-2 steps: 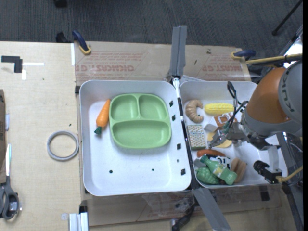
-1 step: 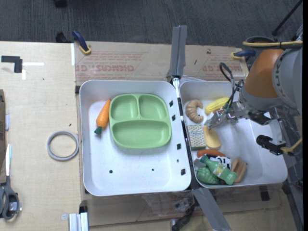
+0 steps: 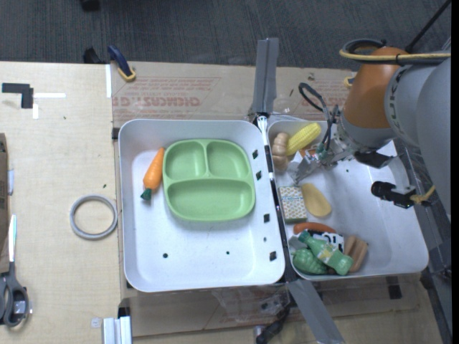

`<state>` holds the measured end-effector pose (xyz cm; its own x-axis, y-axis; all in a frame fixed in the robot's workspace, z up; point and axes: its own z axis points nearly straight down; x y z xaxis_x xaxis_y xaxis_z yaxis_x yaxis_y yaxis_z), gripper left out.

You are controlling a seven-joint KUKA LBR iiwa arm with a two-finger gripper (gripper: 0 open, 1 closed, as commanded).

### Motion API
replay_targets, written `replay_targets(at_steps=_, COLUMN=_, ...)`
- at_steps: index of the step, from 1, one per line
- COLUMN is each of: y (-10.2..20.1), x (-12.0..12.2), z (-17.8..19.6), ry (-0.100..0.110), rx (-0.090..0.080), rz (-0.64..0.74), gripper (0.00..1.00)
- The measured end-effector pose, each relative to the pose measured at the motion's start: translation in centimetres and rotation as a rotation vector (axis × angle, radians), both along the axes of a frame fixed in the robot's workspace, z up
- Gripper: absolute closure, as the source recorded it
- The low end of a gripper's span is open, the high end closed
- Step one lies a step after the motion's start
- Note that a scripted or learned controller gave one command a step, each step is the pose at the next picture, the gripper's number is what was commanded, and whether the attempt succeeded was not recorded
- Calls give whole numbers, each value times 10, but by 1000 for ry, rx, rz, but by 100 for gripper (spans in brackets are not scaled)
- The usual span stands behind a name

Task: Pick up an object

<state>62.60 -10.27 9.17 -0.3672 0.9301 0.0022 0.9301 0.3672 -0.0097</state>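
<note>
My gripper point(image 3: 313, 162) is low in the right bin point(image 3: 387, 221), near its back left corner. It sits just below and right of a yellow corn cob point(image 3: 303, 136). Whether anything is held is hidden at this angle. A beige lump point(image 3: 280, 146) lies left of the corn. In front of the gripper rest a tan oval piece point(image 3: 316, 200) and a checkered square point(image 3: 292, 203). At the bin's front lie a green bottle point(image 3: 320, 256), a red strip point(image 3: 314, 228) and a brown piece point(image 3: 356, 252).
The left bin point(image 3: 201, 264) holds a green divided plate point(image 3: 209, 178) with an orange carrot point(image 3: 153, 169) beside its left edge. A grey ring point(image 3: 94, 216) and scissors point(image 3: 12, 292) lie on the bench to the left. A black cable point(image 3: 312, 97) loops behind the right bin.
</note>
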Motion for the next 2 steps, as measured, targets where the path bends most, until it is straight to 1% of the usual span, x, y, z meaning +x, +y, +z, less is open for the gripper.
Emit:
replay_targets(at_steps=1, y=1, x=-94, z=0, ry=-8, rx=2, rz=55, gripper=0)
replay_targets(at_steps=2, y=0, x=-94, z=9, ry=-9, rx=1, rz=52, gripper=100)
